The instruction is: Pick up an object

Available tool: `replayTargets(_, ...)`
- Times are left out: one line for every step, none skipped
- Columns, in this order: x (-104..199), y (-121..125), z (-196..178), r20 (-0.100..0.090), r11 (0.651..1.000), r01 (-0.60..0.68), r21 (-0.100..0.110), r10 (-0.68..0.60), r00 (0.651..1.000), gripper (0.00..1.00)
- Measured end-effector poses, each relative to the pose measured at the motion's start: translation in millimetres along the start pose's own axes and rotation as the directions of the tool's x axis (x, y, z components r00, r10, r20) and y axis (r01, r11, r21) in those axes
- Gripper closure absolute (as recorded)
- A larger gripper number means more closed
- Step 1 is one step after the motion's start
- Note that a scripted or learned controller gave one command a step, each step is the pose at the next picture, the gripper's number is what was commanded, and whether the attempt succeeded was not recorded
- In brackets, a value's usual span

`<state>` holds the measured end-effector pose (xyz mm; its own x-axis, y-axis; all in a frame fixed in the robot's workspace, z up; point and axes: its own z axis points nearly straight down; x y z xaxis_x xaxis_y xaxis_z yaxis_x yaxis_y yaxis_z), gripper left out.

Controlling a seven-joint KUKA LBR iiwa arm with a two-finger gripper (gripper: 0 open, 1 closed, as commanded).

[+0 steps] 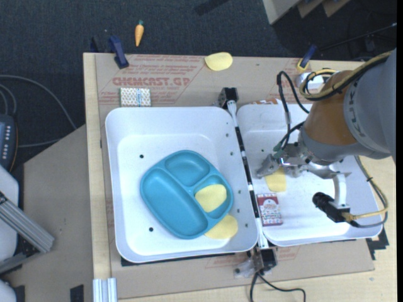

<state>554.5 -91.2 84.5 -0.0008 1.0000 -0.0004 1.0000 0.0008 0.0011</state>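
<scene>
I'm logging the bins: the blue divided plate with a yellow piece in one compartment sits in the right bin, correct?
Not quite. The camera view shows the blue divided plate, with a yellow piece in one compartment, in the left bin, not the right.

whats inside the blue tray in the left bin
One yellow piece lies in a small compartment of the blue tray. Its other compartments show bare blue. A second yellow piece lies outside, against its rim.
</scene>
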Motion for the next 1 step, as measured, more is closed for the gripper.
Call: replayTargets(-1.5,-20.0,0.1,-0.001,1.000,-0.001,0.003,0.001,1.000,0.00)
